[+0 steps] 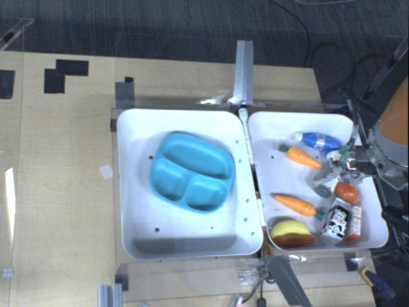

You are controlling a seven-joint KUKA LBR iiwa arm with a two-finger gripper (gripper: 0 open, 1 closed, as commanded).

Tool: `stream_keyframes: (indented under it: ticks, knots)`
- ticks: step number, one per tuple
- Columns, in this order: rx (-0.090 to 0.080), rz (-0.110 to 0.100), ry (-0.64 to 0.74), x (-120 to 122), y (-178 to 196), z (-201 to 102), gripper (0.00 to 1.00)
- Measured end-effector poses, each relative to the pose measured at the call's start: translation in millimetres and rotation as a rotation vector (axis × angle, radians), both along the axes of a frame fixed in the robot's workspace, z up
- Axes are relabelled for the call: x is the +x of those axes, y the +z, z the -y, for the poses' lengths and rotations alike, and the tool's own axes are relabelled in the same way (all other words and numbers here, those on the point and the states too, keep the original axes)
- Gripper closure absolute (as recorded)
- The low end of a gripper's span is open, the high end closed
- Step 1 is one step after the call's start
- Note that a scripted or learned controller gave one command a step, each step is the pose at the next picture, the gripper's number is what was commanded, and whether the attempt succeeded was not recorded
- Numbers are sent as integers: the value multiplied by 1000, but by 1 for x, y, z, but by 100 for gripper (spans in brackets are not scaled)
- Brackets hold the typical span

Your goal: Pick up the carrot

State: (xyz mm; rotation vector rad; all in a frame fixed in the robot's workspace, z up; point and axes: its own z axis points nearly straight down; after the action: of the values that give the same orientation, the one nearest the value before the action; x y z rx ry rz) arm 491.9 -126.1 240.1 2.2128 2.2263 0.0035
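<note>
- Carrots are lying in the right bin [255, 171], two of them: one [294, 204] at lower centre-right of the frame, another [303, 157] above it, both long axes slanting upper left to lower right, which end is the tip being unclear.
- Gripper [333, 171] is hanging between them at right, holding nothing; whether it is spread or pressed together I cannot tell.
- Approach seems in hand; next, it needs lining up across one carrot.

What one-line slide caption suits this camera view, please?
End effector hovering over the right bin between two carrots.
</note>
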Motion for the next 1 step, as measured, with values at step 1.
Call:
stream_keyframes:
  ticks: [1]
  knots:
    - [1,-1,30,58,-140,-13,0]
